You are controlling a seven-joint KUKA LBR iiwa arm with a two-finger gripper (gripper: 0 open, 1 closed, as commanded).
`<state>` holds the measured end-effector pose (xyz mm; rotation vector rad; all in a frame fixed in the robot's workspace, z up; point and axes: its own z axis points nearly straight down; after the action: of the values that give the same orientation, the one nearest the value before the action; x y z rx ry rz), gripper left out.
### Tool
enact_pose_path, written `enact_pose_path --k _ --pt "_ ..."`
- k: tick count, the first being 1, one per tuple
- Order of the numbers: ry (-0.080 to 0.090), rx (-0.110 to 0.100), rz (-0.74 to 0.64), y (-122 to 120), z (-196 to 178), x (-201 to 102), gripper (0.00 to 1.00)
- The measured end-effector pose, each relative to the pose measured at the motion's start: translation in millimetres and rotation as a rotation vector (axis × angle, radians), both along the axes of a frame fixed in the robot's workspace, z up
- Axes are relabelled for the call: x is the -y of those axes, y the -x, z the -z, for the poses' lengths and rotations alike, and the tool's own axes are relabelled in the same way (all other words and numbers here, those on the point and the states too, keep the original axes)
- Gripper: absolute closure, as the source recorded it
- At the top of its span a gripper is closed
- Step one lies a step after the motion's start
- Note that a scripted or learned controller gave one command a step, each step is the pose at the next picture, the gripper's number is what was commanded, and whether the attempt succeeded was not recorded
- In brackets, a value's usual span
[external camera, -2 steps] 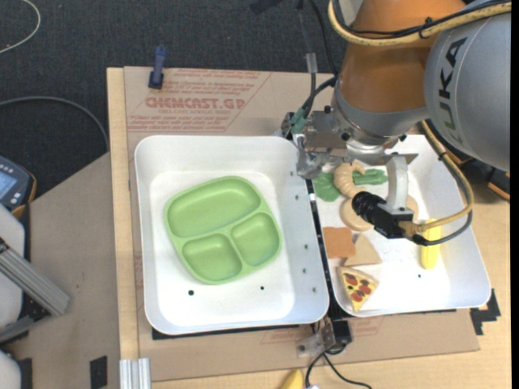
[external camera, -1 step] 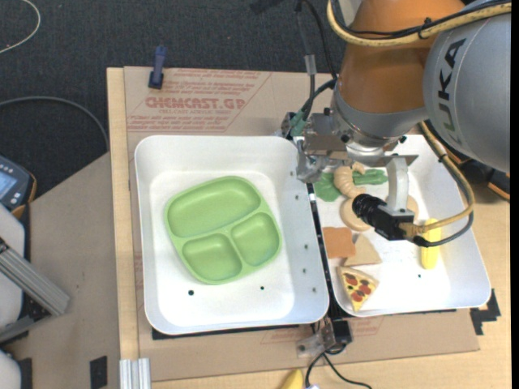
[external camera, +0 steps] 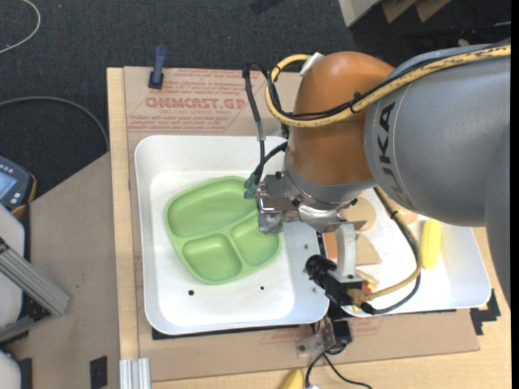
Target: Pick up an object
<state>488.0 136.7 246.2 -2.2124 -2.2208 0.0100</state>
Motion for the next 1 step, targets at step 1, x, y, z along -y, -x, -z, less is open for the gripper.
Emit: enact_pose_path --k 1 --pt "0.002 0.001 0.010 -14.0 65.4 54.7 1.00"
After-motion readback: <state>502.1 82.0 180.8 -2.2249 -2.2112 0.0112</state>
